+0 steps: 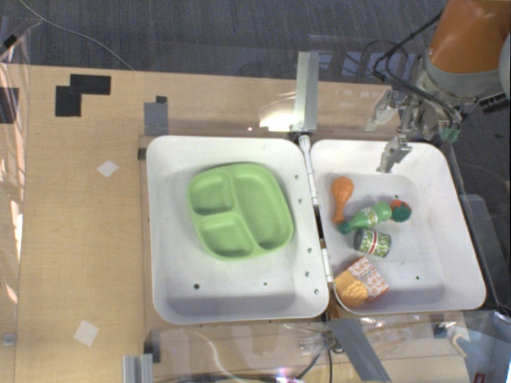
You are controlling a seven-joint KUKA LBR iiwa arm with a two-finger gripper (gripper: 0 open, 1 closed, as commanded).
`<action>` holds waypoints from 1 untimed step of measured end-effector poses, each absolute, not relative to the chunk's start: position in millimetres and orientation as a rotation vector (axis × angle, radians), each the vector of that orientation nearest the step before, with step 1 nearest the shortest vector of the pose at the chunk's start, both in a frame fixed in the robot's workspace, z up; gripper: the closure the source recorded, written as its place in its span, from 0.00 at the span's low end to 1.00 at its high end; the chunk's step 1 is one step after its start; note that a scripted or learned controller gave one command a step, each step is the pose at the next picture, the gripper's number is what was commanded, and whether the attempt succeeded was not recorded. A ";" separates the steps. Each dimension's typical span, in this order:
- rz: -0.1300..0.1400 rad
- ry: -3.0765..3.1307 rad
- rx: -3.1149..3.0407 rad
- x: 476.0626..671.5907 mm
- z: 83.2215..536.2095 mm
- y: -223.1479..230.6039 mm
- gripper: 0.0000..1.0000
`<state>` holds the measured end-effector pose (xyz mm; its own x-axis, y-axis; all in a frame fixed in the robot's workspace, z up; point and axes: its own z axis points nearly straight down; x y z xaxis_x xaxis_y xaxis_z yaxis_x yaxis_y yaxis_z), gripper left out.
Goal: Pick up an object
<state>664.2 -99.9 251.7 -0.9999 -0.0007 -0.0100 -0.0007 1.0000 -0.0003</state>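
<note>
Approach step: gripper (393,156) hovering over right bin's (447,294) far edge, jaw state unclear, nothing gripped; next, descending onto the drumstick (342,196) nearby.

- one camera, fixed above the counter (72,238), looking down at a slant.
- the far side of the counter lies toward the top of the view, with dark floor (200,14) beyond it; the near edge runs along the bottom.
- it stands far enough back to take in both bins whole: the left bin (172,294) near the middle of the view, the right bin (447,286) toward the right.
- bare counter fills the left of the view.
- the arm (471,22) enters at the top right corner, cut off by the frame.
</note>
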 end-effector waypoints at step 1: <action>-0.009 3.109 0.247 659.3 416.8 -208.9 0.00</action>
<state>659.3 -208.9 416.8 -0.9873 0.1575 -0.0228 0.1576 0.9875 -0.0041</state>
